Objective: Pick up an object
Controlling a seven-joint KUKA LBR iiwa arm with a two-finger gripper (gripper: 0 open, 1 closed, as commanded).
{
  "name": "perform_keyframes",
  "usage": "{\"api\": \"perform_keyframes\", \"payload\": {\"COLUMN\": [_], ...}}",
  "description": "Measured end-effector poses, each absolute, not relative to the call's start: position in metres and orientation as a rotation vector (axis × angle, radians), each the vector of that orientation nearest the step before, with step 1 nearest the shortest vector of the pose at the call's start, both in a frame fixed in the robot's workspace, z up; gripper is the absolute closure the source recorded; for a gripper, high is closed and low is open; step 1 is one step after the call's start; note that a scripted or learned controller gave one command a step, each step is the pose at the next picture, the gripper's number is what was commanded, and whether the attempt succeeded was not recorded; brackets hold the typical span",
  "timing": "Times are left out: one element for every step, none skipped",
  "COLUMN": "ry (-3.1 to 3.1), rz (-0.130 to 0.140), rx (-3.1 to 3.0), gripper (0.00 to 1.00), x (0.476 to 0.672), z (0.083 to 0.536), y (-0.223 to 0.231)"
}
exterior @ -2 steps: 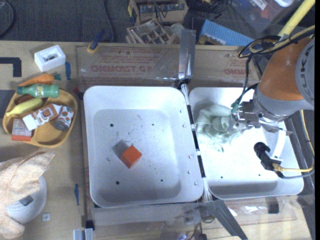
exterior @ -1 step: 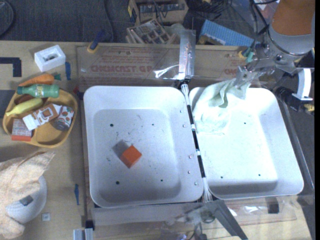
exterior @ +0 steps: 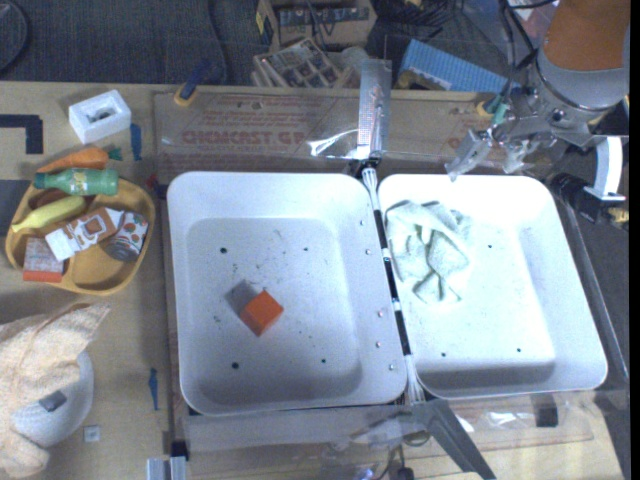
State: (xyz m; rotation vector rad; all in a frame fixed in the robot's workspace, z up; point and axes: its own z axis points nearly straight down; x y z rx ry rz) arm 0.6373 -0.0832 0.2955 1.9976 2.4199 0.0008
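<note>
Aim for the little orange block (exterior: 263,312) in the middle of the left bin (exterior: 300,208), drop straight down, squeeze its flat sides, and bring the gripper (exterior: 487,148), open or closed too hard to tell, over from the right bin's (exterior: 520,348) far edge, past the crumpled cloth (exterior: 428,250).

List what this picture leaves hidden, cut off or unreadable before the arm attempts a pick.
- Gripper, camera view: small and blurred above the right bin; finger state unreadable.
- Arm: cut off by the top and right edges.
- Crumpled cloth: its folds hide whatever may lie beneath.
- Orange block in the left bin: underside and far faces hidden.
- Yellow bowl: its items overlap; labels too small.
</note>
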Motion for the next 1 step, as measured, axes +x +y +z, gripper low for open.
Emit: {"api": "perform_keyframes", "payload": {"ry": [2.566], "rz": [0.001], "rx": [1.810], "gripper": [0.00], "x": [0.6148], "z": [0.1905], "y": [-0.0791]}}
